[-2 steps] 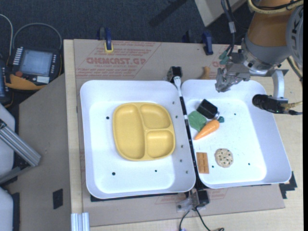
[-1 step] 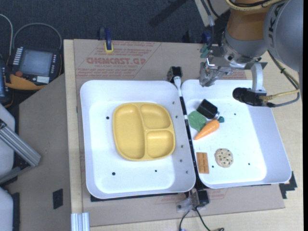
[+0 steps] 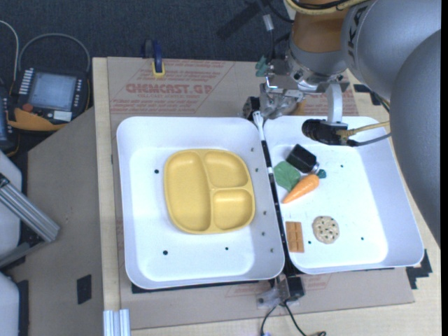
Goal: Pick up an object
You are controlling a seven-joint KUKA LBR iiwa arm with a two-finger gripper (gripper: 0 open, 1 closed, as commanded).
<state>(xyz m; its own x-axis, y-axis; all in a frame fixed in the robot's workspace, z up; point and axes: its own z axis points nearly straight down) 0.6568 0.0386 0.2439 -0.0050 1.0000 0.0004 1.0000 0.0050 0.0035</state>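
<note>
My gripper (image 3: 270,108) hangs over the far edge of the bench, just above the back end of the wall shared by the two bins. The right bin (image 3: 371,208) holds a small black block (image 3: 302,158), a green piece (image 3: 285,175) touching it, and an orange carrot (image 3: 301,188) lying slantwise just in front of them. Nearer the front lie a round speckled cookie (image 3: 325,229) and a brown rectangular cracker (image 3: 295,236). All of these sit well forward of the gripper.
A yellow plate (image 3: 208,190) with three compartments lies in the middle of the left bin (image 3: 140,208). The big grey arm with its orange band (image 3: 329,5) reaches in over the back right of the right bin.
</note>
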